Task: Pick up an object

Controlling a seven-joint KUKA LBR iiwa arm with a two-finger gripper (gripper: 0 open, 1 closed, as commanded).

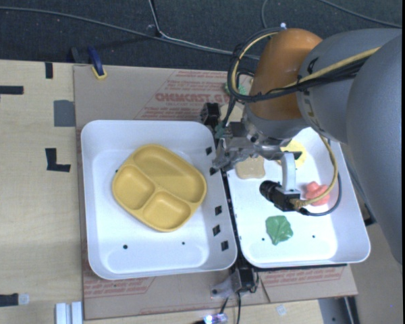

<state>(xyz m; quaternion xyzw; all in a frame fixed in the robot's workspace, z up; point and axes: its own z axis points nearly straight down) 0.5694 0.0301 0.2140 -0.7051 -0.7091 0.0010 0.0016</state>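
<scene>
Two shallow white bins sit side by side on a cardboard sheet [182, 96] laid over the pale wooden bench [27, 201]. The left bin [88, 201] fills the middle of the frame and holds one thing, a yellow divided plate [158, 187] with three compartments, lying flat and turned at a slant near the bin's centre.

The right bin [351, 245] lies in the lower right. The grey arm [371, 100] enters from the right edge, and its orange band [283, 66] sits above the upper part of this bin. The gripper [224, 155] hangs low at the bin's upper left corner, over the wall where the two bins meet. The wrist hides its tip, so it cannot be told whether it is apart or together, and nothing can be seen clamped in it.

Four loose things lie in the right bin. A beige block [250, 169] is just right of the gripper, close below the wrist. A yellow piece [295, 147] peeks out from under the arm, up and right of the block. A pink piece [315, 191] lies further right, near the bin's middle. A green lump [279, 229] rests alone toward the bin's lower edge, well apart from the gripper.
</scene>
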